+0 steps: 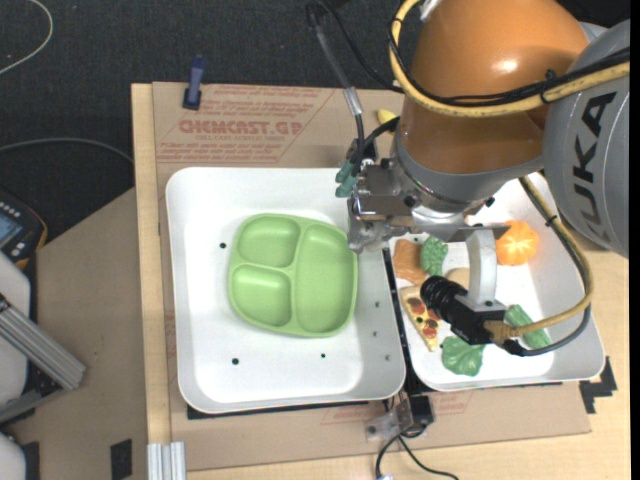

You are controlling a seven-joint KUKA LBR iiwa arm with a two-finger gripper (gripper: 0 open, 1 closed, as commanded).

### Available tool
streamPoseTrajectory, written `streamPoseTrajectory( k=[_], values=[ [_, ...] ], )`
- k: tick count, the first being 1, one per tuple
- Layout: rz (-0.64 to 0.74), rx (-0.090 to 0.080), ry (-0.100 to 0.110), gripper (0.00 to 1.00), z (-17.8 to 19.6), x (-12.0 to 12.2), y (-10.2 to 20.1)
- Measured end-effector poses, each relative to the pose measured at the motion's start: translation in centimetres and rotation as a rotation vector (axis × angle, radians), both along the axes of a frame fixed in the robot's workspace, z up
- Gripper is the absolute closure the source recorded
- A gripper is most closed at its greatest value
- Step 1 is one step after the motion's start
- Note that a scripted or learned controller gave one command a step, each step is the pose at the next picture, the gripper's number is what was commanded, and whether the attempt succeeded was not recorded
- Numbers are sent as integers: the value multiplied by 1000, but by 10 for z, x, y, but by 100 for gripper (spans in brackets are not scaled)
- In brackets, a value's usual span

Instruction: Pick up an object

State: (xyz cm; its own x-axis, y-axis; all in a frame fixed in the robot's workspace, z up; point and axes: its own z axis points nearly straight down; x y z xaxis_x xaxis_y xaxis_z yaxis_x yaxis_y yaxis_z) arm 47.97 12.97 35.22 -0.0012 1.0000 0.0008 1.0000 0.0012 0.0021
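A light green divided plate [293, 273] lies in the left white bin [190, 298]. Toy foods crowd the right bin [575, 353]: an orange fruit [517, 245], a green leafy piece [434, 255], a tan bread piece [406, 261], a pizza slice [424, 321] and more green pieces [461, 356] at the front. My gripper [372, 213] hangs under the orange wrist, low over the right bin's back left corner, beside the wall between the bins. The wrist hides much of the right bin. Nothing shows as held.
Both bins rest on a cardboard sheet [240, 123] with red lettering. A blue clip [194, 83] sits at its back left edge. Black cables [335, 48] run down to the wrist. Dark floor surrounds the bench.
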Motion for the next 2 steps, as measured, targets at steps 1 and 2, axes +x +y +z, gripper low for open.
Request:
streamPoseTrajectory(
  k=[1, 2],
  values=[
    [0, 0, -2, 100, 10, 0, 0],
    [1, 0, -3, 100, 20, 1, 1]
  ],
)
